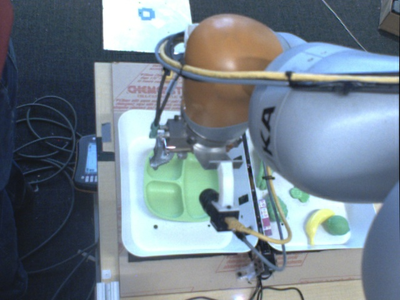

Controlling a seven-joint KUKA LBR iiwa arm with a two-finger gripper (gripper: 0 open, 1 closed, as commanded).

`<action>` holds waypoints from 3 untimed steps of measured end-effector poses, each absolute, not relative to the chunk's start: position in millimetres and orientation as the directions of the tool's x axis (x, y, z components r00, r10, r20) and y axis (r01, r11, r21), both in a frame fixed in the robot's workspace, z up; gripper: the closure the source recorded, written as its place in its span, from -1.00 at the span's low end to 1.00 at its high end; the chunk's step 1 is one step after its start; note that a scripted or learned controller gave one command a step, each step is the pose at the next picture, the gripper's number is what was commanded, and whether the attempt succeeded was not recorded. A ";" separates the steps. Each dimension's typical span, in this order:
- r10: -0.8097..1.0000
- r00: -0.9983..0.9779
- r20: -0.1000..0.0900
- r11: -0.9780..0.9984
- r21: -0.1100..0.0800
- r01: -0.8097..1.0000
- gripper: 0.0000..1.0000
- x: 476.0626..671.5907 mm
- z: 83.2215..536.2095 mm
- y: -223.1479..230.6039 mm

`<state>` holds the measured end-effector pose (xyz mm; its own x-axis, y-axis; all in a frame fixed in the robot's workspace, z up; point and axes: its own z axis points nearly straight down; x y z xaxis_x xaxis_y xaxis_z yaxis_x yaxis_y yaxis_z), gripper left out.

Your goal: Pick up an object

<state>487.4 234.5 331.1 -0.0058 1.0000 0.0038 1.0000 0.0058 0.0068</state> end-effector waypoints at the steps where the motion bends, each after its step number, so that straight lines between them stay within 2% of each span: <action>1: 1.000 0.000 -0.006 0.000 -0.014 1.000 -1.00 490.4 138.7 232.5; 2: 1.000 -0.004 0.008 0.004 0.019 1.000 -1.00 534.0 305.8 234.6; 3: 1.000 -0.009 0.001 0.009 0.003 1.000 1.00 530.7 306.4 234.6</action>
